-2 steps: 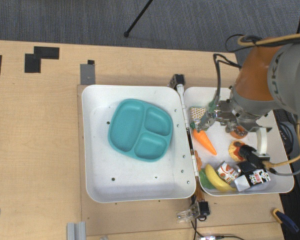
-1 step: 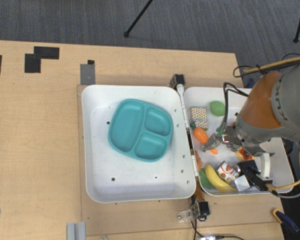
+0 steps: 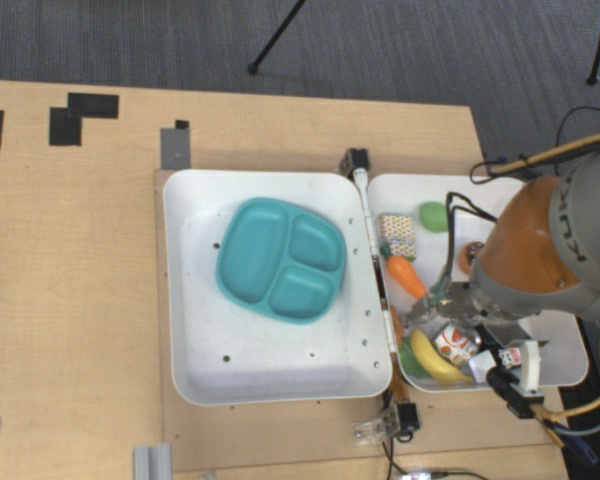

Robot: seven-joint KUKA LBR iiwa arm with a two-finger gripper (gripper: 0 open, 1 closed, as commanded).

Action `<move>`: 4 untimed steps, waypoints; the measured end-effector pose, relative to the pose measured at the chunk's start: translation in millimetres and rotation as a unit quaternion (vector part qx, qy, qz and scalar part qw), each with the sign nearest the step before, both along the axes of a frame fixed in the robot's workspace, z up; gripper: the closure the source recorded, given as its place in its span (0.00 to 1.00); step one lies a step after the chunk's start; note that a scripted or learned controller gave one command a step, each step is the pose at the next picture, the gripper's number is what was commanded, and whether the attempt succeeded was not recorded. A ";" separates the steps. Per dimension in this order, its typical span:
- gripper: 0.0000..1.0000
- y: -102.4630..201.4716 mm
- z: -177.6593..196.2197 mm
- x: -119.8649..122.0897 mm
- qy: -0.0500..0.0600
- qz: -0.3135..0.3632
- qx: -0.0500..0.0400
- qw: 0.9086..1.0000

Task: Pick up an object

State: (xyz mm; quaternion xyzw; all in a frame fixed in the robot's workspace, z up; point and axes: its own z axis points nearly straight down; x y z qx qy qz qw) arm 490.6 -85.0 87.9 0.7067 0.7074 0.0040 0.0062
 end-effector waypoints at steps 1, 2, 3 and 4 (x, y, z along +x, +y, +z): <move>1.00 0.6 11.1 1.9 -0.002 0.001 0.000 1.000; 0.00 0.6 11.0 1.8 -0.002 0.001 0.000 1.000; 0.00 1.1 -0.7 93.1 0.003 0.002 0.001 1.000; 1.00 1.6 11.1 94.7 0.001 0.006 0.001 1.000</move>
